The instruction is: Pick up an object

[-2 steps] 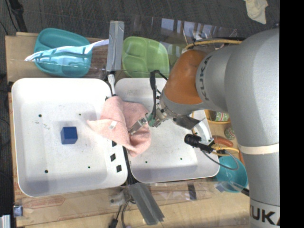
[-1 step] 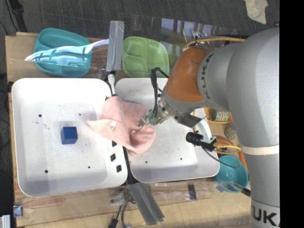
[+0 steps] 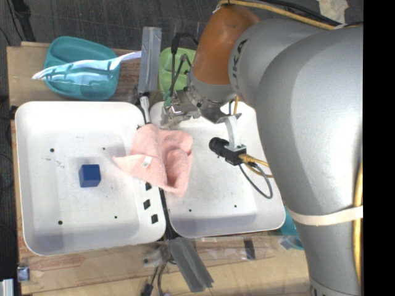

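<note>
Fingers hovering at the top edge of a pink cloth, over the ridge between the two bins.

Cannot tell how wide the fingers stand; metal parts blur together there. Just below them, the pink cloth draped across both inner rims, crumpled, soft, folded on itself, with a small white tag on its left flap. Down and well left of the fingers, a blue cube alone on the left bin floor, open white room all round it. Right of the fingers, right bin floor mostly bare, crossed by a black cable. Above the fingers, beyond the bin rims, a teal scoop and a green object on the bench.
</note>
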Controlling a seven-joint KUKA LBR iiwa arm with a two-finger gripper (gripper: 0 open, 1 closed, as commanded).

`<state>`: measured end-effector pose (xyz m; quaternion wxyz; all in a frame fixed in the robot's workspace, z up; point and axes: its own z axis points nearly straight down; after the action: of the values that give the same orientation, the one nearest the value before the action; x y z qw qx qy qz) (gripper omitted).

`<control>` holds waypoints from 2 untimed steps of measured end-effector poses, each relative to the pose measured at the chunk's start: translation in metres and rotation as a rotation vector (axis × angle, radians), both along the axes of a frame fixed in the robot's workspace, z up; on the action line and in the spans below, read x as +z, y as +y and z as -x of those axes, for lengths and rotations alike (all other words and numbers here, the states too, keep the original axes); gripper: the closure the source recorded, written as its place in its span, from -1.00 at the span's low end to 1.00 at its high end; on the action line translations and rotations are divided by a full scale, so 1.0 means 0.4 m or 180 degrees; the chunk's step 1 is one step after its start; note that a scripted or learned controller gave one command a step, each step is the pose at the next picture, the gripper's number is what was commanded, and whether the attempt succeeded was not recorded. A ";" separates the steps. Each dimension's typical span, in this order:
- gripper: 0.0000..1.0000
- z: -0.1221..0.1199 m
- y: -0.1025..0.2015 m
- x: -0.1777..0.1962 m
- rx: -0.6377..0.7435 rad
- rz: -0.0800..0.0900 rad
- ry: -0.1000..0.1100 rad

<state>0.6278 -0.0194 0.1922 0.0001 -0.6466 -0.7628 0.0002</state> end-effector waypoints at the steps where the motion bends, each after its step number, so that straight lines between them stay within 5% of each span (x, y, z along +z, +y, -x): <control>1: -1.00 0.000 -0.001 0.000 -0.0002 0.0000 0.0002; 2: -1.00 0.080 0.019 -0.002 0.1162 -0.0002 0.0009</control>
<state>0.5959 -0.0116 0.1916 0.0013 -0.4975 -0.8675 0.0009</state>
